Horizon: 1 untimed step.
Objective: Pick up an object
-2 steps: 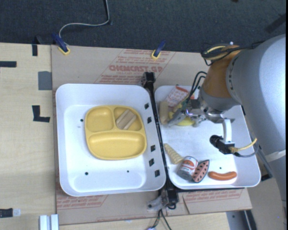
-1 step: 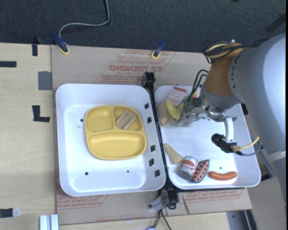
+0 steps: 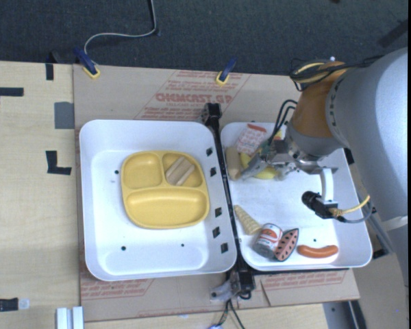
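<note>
My gripper (image 3: 257, 164) is low over the upper left part of the right bin (image 3: 349, 204), reaching in from the right. It sits right over a yellow banana-like object (image 3: 263, 174), which it partly hides. A pale red-and-white packet (image 3: 248, 140) lies just behind the gripper. Further forward in the same bin lie a tan cone (image 3: 246, 219), a small red-and-white can (image 3: 268, 239), a dark red striped piece (image 3: 288, 245) and a red sausage (image 3: 318, 251).
The left bin (image 3: 103, 204) holds a yellow divided plate (image 3: 166, 208) with a tan block (image 3: 181, 172) in its upper right compartment. A black divider (image 3: 221, 184) runs between the bins. The grey arm (image 3: 370, 129) and its cables cover the right bin's right side.
</note>
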Tool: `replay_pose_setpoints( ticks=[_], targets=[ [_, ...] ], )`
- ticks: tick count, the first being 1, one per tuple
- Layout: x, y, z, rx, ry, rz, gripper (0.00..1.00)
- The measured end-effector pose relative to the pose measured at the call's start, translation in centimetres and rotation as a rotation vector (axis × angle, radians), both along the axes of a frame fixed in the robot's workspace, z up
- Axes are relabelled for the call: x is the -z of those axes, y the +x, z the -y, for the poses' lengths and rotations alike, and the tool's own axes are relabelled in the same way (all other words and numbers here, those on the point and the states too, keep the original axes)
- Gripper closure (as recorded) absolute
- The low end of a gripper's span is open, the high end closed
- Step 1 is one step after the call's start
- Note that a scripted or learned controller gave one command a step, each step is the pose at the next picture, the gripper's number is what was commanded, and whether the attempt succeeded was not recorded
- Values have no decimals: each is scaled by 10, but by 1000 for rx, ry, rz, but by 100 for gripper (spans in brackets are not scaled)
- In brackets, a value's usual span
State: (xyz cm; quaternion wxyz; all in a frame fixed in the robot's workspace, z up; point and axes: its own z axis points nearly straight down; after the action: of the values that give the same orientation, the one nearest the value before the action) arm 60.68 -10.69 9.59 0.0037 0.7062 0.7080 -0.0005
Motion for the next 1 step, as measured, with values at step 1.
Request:
replay_pose_setpoints(
  ticks=[1],
  targets=[
    [-9,0,0,0,0,-1,100]
  ],
)
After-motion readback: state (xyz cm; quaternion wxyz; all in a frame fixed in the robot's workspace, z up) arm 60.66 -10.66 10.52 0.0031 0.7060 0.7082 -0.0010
